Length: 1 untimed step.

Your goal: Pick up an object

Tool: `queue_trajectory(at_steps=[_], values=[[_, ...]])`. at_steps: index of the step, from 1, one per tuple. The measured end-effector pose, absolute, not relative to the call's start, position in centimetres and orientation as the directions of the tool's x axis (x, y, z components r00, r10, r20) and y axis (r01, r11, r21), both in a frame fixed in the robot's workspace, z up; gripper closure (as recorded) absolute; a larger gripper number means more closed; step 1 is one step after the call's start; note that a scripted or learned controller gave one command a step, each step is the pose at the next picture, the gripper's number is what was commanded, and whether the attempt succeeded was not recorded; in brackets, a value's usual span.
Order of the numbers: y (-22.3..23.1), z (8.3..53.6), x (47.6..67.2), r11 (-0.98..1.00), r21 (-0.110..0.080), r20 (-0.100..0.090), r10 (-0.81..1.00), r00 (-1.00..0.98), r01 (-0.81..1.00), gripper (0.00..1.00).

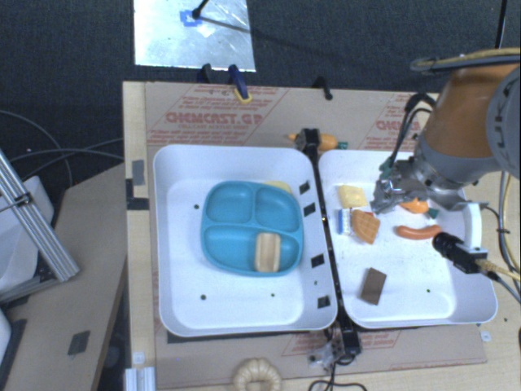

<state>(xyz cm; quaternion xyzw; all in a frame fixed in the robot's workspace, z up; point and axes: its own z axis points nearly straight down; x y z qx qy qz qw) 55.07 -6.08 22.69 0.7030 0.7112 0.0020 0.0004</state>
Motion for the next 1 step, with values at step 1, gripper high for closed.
queue_trajectory(at_steps=[1], values=[[-4.18, 21.63, 55.93, 0.007, 0.002, 0.000, 1.000, -0.007, 1.000, 1.00]])
